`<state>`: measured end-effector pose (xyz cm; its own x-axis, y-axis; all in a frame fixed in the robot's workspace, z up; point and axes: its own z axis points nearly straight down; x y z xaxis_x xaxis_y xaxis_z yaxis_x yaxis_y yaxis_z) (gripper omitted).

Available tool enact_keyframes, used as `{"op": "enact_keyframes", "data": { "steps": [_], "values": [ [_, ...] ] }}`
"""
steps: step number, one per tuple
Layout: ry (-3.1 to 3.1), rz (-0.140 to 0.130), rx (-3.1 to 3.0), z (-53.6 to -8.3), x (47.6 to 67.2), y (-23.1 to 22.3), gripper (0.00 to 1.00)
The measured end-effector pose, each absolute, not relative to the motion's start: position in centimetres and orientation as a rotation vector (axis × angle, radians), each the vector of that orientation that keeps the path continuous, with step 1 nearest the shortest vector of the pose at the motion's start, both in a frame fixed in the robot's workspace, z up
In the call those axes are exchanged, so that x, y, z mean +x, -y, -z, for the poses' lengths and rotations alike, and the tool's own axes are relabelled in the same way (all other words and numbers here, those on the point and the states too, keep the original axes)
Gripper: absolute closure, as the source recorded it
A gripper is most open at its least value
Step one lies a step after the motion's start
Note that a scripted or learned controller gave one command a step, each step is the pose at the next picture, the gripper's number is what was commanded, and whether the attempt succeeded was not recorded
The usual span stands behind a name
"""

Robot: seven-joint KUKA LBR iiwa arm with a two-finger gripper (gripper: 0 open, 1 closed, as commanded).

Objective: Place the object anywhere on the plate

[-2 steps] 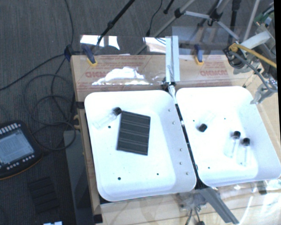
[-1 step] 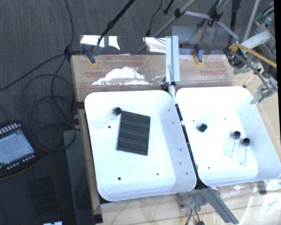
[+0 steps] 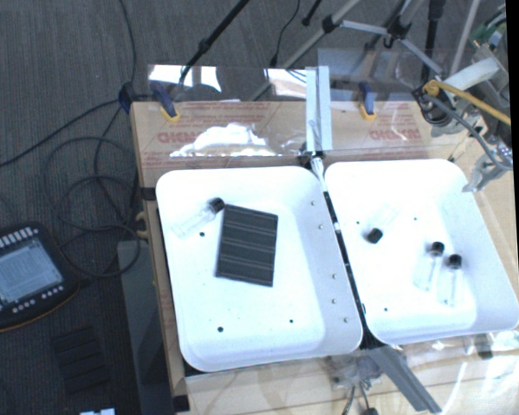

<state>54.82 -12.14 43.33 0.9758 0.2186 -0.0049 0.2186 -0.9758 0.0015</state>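
My arm, drawn back at the upper right

My gripper (image 3: 492,168) hangs at the far right, slim metal fingers pointing down; above it my wrist rises toward the top right corner. Whether those fingers are parted is unclear.

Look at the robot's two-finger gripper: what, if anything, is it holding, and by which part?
It cannot be told. The gripper sits at the right bin's far right corner, its tip too small to read. The clear black-capped vials lie in the bin, apart from it.

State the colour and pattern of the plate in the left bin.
The plate is dark grey to black with fine parallel stripes, seen in the camera view.
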Motion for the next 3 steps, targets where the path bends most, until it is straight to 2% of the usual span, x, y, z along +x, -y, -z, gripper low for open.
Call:
{"op": "enact_keyframes", "data": {
  "steps": [3],
  "values": [
    [-0.345,0.007,3.121,-43.34,54.82,12.14,0.0]
  ]
}}
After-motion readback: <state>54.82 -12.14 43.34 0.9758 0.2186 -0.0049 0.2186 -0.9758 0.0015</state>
